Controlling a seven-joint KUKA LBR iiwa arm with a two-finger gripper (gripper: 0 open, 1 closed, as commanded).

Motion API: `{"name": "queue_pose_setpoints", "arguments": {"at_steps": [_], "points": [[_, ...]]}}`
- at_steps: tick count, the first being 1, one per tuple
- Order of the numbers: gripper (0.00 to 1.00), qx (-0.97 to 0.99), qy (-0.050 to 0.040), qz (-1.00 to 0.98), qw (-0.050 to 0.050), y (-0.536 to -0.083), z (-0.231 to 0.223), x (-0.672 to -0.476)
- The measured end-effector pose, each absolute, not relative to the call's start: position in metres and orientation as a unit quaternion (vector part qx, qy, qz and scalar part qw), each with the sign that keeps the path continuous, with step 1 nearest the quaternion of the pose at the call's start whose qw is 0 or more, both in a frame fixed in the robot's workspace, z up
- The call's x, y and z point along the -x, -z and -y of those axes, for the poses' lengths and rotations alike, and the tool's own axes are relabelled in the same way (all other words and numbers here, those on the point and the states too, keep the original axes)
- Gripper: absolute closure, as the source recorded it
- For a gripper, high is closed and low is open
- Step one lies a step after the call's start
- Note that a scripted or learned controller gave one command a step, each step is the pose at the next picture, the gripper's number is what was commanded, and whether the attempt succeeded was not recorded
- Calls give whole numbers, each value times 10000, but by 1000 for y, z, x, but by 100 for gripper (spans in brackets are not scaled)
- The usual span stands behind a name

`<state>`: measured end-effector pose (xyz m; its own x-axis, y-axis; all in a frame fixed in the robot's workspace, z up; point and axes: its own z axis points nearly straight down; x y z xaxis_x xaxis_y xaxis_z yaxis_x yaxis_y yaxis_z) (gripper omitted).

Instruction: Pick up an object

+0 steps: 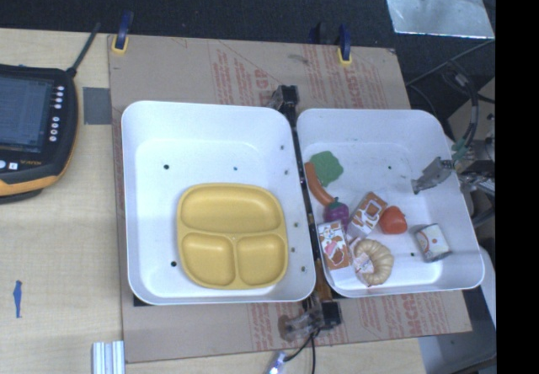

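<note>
Your main risk is the crowding: the tomato, croissant and small cartons sit touching or just beside each other at the right bin's 6 o'clock, so a descent there probably wedges between two or knocks one aside. The grey block at 4 o'clock sits apart and looks the safer pick. The gripper hangs at the bin's 3 o'clock edge, holding nothing; you can't tell from here how far its fingers are spread.

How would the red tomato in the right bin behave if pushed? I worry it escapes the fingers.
The tomato looks round and smooth, so it would probably roll or slip aside. The small carton touching its left may block rolling that way. It seems a light toy.
</note>
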<state>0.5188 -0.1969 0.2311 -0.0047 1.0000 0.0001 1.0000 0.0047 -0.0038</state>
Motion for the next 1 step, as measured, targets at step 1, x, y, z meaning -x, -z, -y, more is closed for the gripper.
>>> {"name": "queue_pose_setpoints", "arguments": {"at_steps": [1], "points": [[0,7046,-21,7096,22,-140,132,-549]]}}
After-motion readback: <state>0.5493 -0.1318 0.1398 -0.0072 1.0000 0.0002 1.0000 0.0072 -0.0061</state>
